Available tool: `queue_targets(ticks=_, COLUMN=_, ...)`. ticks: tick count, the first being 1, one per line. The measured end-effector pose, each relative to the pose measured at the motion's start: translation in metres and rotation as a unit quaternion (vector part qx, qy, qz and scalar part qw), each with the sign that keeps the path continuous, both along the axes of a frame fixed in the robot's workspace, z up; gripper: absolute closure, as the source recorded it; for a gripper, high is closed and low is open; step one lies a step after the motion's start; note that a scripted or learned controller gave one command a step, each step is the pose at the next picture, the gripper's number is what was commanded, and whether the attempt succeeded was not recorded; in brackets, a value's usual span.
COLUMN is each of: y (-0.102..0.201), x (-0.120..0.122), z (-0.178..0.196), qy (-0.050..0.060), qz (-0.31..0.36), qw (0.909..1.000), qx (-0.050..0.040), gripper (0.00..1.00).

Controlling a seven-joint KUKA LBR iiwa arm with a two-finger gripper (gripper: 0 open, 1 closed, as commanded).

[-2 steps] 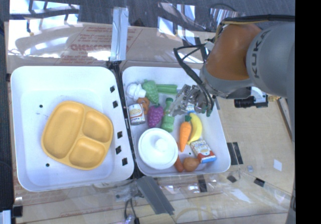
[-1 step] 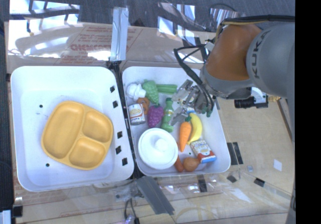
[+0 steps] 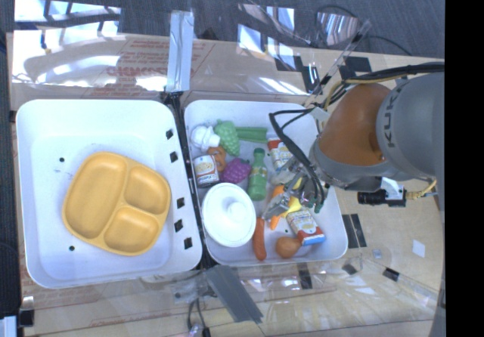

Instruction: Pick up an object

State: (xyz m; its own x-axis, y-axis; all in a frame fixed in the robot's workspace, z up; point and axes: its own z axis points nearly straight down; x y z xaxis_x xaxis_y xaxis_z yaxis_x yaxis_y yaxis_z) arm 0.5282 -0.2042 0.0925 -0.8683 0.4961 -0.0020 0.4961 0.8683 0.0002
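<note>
Arm (image 3: 378,135) low over right bin (image 3: 333,245), tool (image 3: 296,184) down among crowded toy food; tool opening cannot tell. Yellow tray (image 3: 115,202) alone in left bin (image 3: 45,120).

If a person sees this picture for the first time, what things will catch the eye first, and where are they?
First comes the large yellow divided tray, lying alone in the left bin. Next is the grey arm with its orange band, reaching from the right over the right bin. That bin is crowded with small toy foods around a white bowl, among them purple grapes and a green bottle.
</note>
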Motion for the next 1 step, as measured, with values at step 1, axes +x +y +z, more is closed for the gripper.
queue_targets(ticks=1, y=0.0014, x=0.003, z=0.0121, qy=-0.003, qz=0.004, qw=1.0, qx=-0.0006, gripper=1.0)
